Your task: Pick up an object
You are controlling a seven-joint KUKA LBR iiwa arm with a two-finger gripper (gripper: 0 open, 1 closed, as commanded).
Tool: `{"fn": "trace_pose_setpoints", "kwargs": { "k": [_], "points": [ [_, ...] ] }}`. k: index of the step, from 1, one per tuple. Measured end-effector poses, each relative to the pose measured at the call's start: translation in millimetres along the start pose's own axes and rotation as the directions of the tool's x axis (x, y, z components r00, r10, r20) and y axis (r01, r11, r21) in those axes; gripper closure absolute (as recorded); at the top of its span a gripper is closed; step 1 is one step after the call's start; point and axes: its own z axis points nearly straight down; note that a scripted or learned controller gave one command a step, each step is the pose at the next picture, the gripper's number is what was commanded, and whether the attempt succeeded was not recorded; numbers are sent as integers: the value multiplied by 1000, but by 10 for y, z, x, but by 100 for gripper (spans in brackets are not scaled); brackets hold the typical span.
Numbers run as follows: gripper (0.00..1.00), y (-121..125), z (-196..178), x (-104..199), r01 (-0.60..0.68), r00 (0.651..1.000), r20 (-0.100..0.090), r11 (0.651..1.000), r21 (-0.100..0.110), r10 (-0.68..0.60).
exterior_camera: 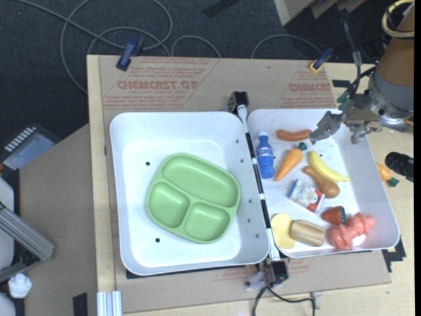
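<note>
- The grey two-finger gripper (341, 126) hangs over the far part of the right white bin (380, 196), its fingers (323, 128) spread apart and grasping nothing.
- Just left of the fingers lies an orange-red plastic sausage (293, 135), near the bin's far wall.
- Nearer than the fingers rest an orange plastic carrot (288, 164) and a yellow plastic banana (326, 166), side by side; a brown sausage-shaped toy (322, 183) touches the banana's near side.
- A blue bottle with a white cap (265, 155) lies along the right bin's left wall.
- A small white carton with printed sides (306, 195) sits mid-bin; nearer still are a red plastic strawberry (334, 214), a pink lumpy toy (352, 230), a tan bread-roll toy (308, 232) and a pale yellow disc (281, 228).
- The left white bin (131, 143) holds a light green divided plate (193, 197).
- Both bins sit on a counter covered in brown cardboard (164, 84), with a blue clamp (129, 52) at its far left corner.
</note>
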Motion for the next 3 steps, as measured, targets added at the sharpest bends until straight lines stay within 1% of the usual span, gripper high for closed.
{"fn": "trace_pose_setpoints", "kwargs": {
  "k": [1,2,3],
  "points": [
    [0,380,1513,-64,-1,1000,-1,1000,4,1],
    [0,327,1776,134,-4,1000,8,1000,-4,4],
    [100,324,1691,166,-3,1000,3,1000,-2,3]
  ]
}}
